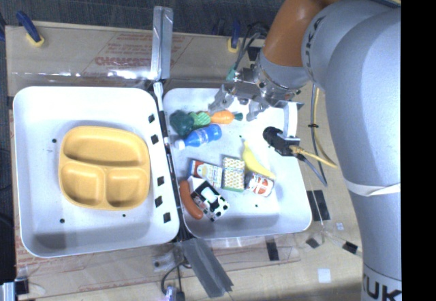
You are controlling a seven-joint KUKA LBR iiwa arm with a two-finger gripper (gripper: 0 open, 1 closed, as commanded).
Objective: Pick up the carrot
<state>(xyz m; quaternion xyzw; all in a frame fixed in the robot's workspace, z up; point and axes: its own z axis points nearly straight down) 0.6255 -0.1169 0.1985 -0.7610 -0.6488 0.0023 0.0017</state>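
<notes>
Grey arm (pixel 368 129) bulks largest, coming in from the right with its orange band (pixel 294 20) above the wrist; gripper (pixel 238 99) hangs over the back edge of the right bin (pixel 286 221). Finger state: cannot tell, the wrist hardware blocks the tips from this angle

Carrot (pixel 222 116) lies in the right bin near the back wall, orange body, green top (pixel 201 118) pointing left. Just left of it sits a dark teal item (pixel 180 122), and a blue bottle (pixel 203 135) lies just in front, near or touching the green end. Gripper is right beside and above the carrot, nothing visibly between the fingers

Rest of the clutter sits further forward: banana (pixel 255 162), small boxes (pixel 206 171) and (pixel 234 173), red-and-white can (pixel 259 185), sausage (pixel 189 199), black-and-white block (pixel 211 200). Left bin (pixel 41 231) holds the yellow divided tray (pixel 103 165)

Step, as I read it: approach/alignment, grasp not confirmed

Next move needs:
- centre over the orange body, not the leafy end
- span across the short axis
- descend without shoving the bottle or teal item
- close, then lift straight up and check it came along

Risk: tight neighbours on the left, carrot could roll toward the back wall
</notes>
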